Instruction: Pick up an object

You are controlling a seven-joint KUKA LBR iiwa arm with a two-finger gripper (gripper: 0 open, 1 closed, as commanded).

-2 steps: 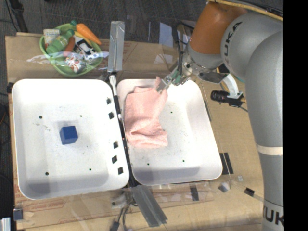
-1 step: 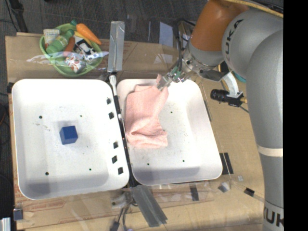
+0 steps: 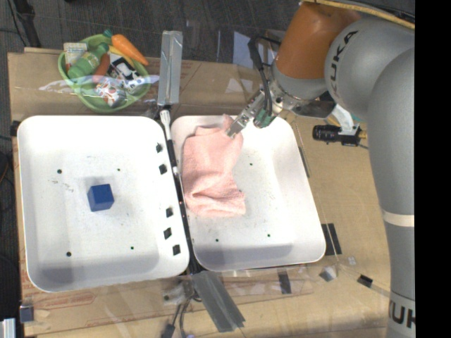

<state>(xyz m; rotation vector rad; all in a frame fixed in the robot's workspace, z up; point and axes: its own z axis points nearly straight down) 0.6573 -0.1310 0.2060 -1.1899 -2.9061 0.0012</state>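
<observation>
1. Camera view: the two-finger gripper (image 3: 235,127) on the grey arm pinches the top corner of a crumpled pink cloth (image 3: 210,171).
2. That cloth lies in the right white bin (image 3: 296,224), along its left side.
3. A small blue cube (image 3: 101,196) sits in the left white bin (image 3: 42,259).
4. A green bowl of toy food (image 3: 106,72) stands behind.

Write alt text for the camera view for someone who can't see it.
A grey robot arm with an orange band reaches from the right, its gripper at the top corner of a crumpled pink cloth in the right white bin. A blue cube sits in the left bin.
</observation>
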